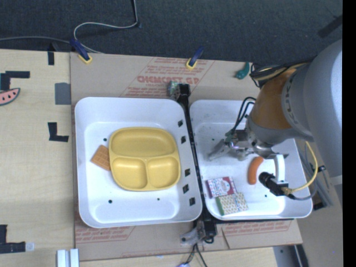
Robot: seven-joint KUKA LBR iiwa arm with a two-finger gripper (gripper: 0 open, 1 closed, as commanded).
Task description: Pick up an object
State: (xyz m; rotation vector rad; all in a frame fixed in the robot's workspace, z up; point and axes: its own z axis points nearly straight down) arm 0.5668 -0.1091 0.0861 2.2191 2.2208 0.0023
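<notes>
Pale wood table (33, 166) with a cardboard sheet (161, 79) clipped on top, dark carpet floor (222, 15) at the far side, lighting pretty even.

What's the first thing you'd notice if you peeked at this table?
The big yellow divided plate fills the middle of the left bin. Next comes the grey and orange robot arm, reaching into the right bin, with a little orange sausage lying beside its hand.
</notes>
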